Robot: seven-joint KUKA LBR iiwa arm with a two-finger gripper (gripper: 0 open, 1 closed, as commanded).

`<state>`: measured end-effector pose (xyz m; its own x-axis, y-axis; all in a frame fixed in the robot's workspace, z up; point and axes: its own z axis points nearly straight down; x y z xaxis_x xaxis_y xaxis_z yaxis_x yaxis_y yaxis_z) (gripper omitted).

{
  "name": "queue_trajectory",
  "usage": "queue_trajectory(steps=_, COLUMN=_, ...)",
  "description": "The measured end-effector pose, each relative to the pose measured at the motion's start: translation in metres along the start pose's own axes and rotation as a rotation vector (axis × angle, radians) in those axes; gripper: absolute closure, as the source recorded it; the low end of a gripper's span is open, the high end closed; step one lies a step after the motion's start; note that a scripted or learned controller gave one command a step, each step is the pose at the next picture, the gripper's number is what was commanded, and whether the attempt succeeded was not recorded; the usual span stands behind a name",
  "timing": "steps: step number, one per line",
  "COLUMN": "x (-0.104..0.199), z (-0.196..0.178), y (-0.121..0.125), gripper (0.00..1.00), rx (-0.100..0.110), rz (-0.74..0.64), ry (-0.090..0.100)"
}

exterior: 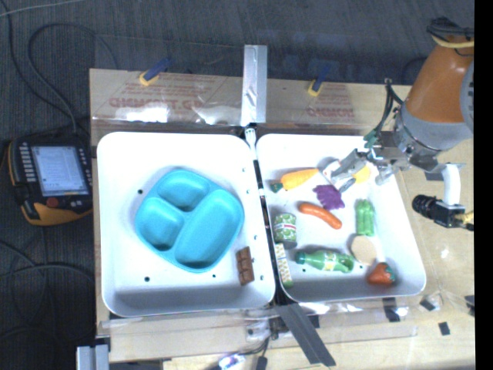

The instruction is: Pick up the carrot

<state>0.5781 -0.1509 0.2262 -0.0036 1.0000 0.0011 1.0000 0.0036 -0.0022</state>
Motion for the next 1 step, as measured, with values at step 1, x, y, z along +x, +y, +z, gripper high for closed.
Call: queue_trajectory(steps=1, x=-0.0436, z=0.0211, y=-0.0176, gripper=0.00, rx=-0.001, rz=-0.134, ry=-0.003)
